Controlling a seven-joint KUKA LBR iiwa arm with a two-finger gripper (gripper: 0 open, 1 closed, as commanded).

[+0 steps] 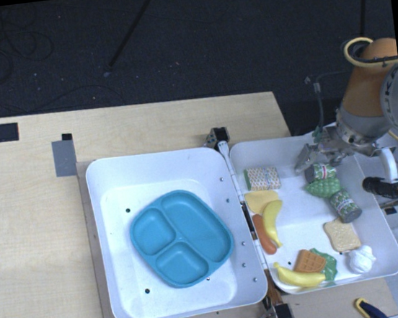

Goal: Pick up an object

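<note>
The green object (324, 187) lies directly beneath my claw (321, 162), in the upper part of the right bin (295, 143), and it is the likeliest thing for me to lift. I cannot tell how my claw stands: its metal parts merge with a small can-like item (324, 171) just under it, and nothing shows clearly caught in it. I hang low here, I judge, because the toys crowd one bin and this spot lets me come straight down on one.

Just below and to the right of my claw lies a dark can (345, 205) on its side, touching or almost touching the green object. Further down sits a slice of toast (341, 235), then a white lump (360, 260) near the bin's lower corner. Left of my claw lies a patterned block (262, 177), and beyond it a banana (272, 219) beside a red sausage (264, 235). Well left, across the divide, the other bin (107, 181) holds a blue sectioned plate (180, 237), far out of my way on the worktop (27, 235).
</note>
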